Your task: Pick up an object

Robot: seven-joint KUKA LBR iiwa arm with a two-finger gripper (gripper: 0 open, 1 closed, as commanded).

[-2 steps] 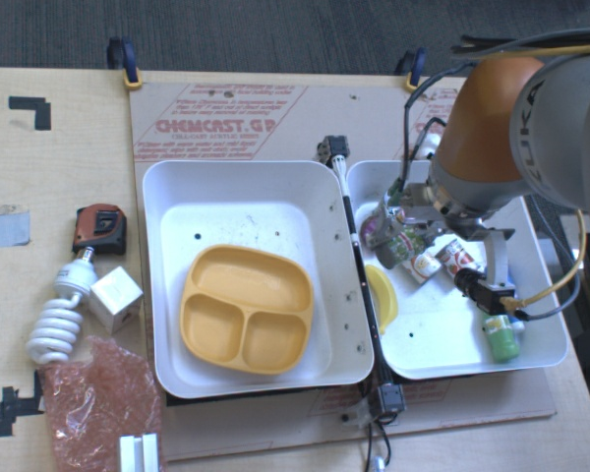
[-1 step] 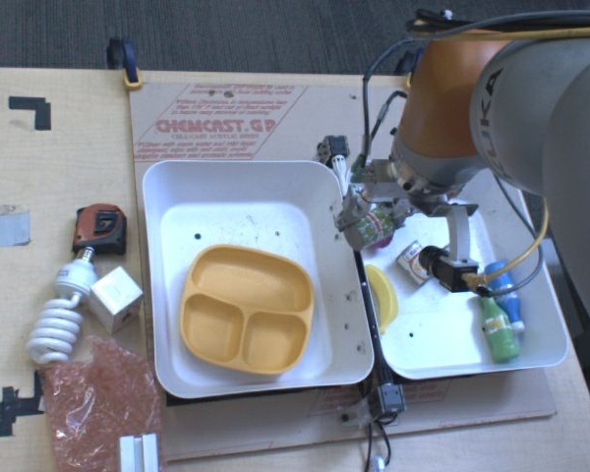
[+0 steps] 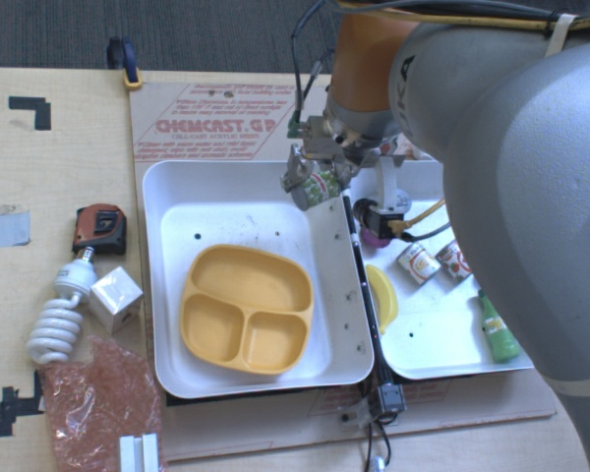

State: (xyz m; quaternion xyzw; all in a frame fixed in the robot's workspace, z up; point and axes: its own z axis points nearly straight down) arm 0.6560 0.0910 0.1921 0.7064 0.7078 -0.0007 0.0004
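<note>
At nine o'clock in the left bin (image 3: 167, 264) lies the yellow divided plate (image 3: 244, 306): stiff, light, slick, best pinched by its rim. Toward twelve o'clock, the claw (image 3: 313, 180) hangs over the bin's back corner; whether it pinches anything I cannot tell, the wrist hides it.

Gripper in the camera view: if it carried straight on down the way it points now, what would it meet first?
Most likely the bare back corner of the left bin, beside the divider; the gripper sits well clear of the yellow plate. Depth is unclear.
</note>
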